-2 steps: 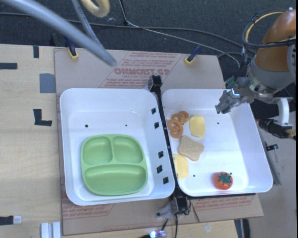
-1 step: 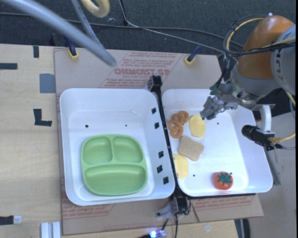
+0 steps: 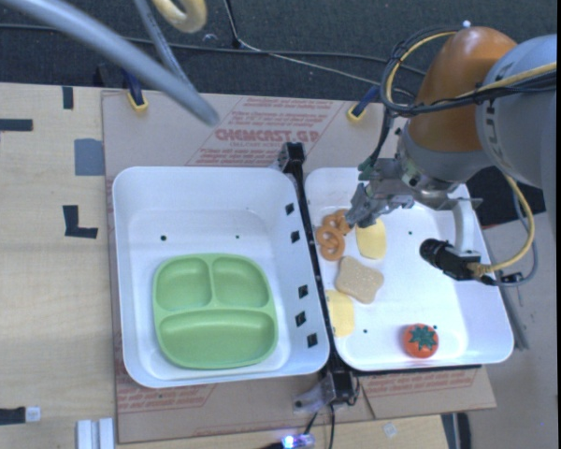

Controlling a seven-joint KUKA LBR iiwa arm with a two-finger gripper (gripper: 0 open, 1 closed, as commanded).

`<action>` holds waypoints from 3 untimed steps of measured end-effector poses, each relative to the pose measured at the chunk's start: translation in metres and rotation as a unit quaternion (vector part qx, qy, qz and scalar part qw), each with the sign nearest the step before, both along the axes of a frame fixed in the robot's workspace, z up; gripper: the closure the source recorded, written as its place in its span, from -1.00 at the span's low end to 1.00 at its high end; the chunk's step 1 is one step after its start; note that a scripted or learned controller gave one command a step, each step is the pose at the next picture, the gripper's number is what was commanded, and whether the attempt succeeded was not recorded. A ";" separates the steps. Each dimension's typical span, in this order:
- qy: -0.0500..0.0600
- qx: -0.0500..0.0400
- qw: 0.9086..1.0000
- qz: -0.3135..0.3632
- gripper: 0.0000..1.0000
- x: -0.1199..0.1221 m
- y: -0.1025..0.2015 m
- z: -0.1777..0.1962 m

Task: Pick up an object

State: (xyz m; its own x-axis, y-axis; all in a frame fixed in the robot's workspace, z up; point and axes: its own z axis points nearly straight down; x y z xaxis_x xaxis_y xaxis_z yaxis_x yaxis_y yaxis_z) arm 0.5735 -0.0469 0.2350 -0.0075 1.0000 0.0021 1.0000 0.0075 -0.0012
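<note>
Orange twisted pretzel (image 3: 332, 234) lying flat in right bin (image 3: 486, 340), gripper (image 3: 363, 215) just beside it, finger state unclear

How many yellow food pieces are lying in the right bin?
2. One yellow piece lies near the gripper, right of the pretzel. The other yellow piece lies by the bin's left wall, below the toast slice. The arm may hide more.

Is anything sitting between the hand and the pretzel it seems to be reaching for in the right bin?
Nothing visible does. The hand is right beside the pretzel, with bare bin floor between them. The yellow piece lies close below the hand, off to the pretzel's side.
</note>
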 end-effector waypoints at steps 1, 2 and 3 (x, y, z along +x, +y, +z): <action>0.000 0.000 1.000 -0.001 1.00 -0.003 0.044 0.000; 0.001 -0.001 1.000 -0.001 1.00 -0.014 0.092 -0.011; 0.001 -0.001 1.000 0.000 1.00 -0.020 0.147 -0.020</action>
